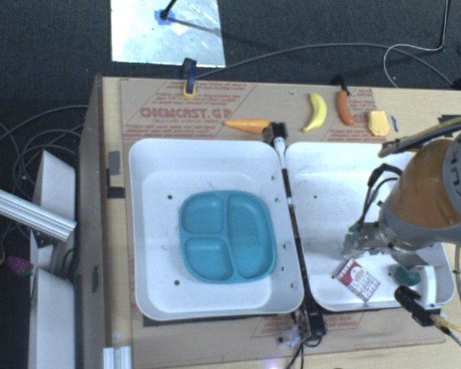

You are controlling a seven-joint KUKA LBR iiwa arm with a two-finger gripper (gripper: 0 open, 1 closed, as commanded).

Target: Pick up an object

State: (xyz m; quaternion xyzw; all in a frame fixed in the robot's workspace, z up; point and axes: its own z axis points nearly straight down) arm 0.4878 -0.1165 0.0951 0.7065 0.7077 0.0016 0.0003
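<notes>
Red-and-white packet (359,279) lies in right bin (323,206); gripper (356,244) just above it.

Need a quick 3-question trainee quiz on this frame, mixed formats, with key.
1. True or false: the blue divided plate lies in the right bin.
2. Which thing lies nearest the gripper? A. banana B. carrot C. red and white packet
3. Fill in: the banana, carrot and sausage lie on the ______ behind the bins, not inside them.

Key: 1. False, it lies in the left bin. 2. C, the packet lies just below the gripper in the right bin. 3. cardboard.
</notes>
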